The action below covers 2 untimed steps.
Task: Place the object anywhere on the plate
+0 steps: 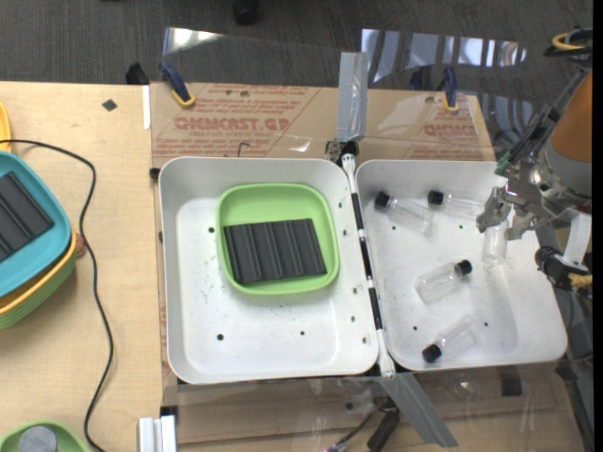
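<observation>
The green plate [320, 205] sits in the left bin [188, 281] and carries a dark ridged insert [275, 250]. Several clear vials with black caps lie in the right bin [528, 347]: one at the back left [400, 208], one at the back [450, 201], one in the middle [441, 280] and one at the front [452, 336]. My gripper [499, 226] is over the right side of this bin. A further clear vial [493, 245] hangs nearly upright between its fingers, just above the bin floor.
A raised divider [363, 252] separates the two bins. Cardboard [245, 121] lies behind them. Stacked teal and green dishes [33, 243] and a black cable [94, 281] lie on the wooden bench to the left.
</observation>
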Each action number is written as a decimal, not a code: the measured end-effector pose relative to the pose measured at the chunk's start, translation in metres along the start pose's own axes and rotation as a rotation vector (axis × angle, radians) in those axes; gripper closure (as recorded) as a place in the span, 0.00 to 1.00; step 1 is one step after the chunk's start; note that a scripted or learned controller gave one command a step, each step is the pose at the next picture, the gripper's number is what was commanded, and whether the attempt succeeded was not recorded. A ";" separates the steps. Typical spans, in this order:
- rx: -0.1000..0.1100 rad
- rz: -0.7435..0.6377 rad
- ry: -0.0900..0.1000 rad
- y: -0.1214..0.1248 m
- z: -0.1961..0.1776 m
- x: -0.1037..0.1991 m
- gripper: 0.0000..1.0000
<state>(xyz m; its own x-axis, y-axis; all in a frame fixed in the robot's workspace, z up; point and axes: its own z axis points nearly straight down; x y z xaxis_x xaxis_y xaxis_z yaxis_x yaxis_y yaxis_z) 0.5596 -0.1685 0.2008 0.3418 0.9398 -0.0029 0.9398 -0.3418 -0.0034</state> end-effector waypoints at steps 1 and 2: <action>0.000 0.000 0.000 0.000 0.000 0.000 0.00; -0.001 0.239 0.001 -0.007 -0.041 0.001 0.00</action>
